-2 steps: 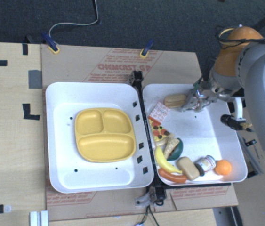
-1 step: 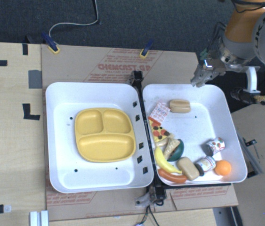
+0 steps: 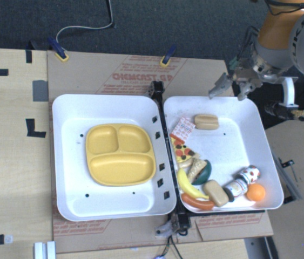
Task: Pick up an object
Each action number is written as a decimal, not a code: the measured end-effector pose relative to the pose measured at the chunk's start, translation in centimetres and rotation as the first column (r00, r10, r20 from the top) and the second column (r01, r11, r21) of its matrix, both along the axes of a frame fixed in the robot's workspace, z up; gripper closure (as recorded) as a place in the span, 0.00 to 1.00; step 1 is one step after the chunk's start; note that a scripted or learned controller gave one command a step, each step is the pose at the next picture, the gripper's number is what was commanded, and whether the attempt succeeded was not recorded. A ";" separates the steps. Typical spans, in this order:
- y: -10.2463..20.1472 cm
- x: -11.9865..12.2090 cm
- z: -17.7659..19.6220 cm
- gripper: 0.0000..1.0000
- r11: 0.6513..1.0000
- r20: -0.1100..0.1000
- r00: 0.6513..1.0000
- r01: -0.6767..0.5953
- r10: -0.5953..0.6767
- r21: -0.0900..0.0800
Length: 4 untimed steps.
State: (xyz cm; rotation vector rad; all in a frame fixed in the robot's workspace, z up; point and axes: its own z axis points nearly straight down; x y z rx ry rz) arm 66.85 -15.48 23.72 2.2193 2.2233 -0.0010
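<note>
I find the approach step not yet begun: my fingers (image 3: 228, 88) stand spread and empty, poised above the far rim of the right bin (image 3: 259, 124). The nearest candidate, a tan bread roll (image 3: 206, 122), lies below and just inboard of them. Next I judge: centre over it, descend, close.

The cardboard sheet (image 3: 135, 75) under the bins reads "CHEMCAST GP".
</note>
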 end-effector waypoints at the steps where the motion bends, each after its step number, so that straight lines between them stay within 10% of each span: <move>1: -4.8 -0.3 -13.7 0.00 1.000 -0.007 1.000 0.002 -0.002 0.001; 3: -0.9 0.2 -14.8 0.00 1.000 0.008 1.000 0.001 -0.001 -0.002; 4: -0.7 0.3 -13.7 1.00 1.000 0.008 1.000 -0.002 0.002 0.001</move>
